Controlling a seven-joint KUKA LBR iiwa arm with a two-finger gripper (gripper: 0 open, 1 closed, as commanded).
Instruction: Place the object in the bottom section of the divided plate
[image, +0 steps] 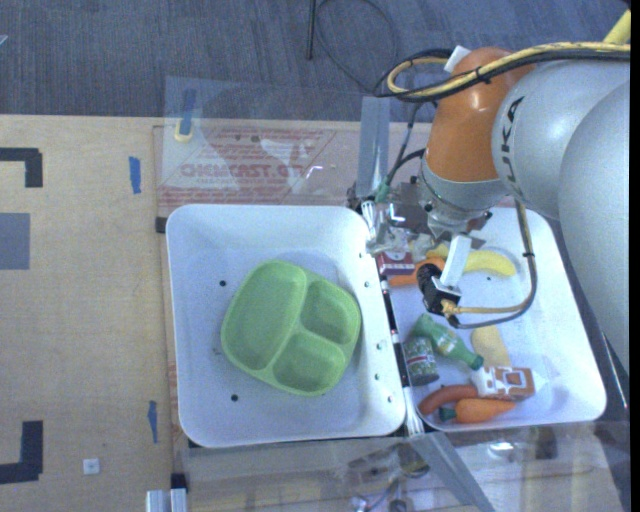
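the left bin (190, 400) holds a green divided plate (290, 327) near its middle, with bare white floor all round it, widest along the far edge and the left edge; all three plate sections lie open from above; the double rim (392, 330) where the two bins meet forms a ridge between them; the right bin (570, 330) is crowded: a banana (492, 263) near the far edge, a green bottle (447, 340) and a dark can (420, 360) by the shared rim, a small carton (505, 380) and a carrot (480, 409) along the near edge; the arm (560, 120) overhangs the right bin's far right corner, its tool (395, 235) over the shared rim's far end; a yellow cable (500, 312) loops across the right bin's middle
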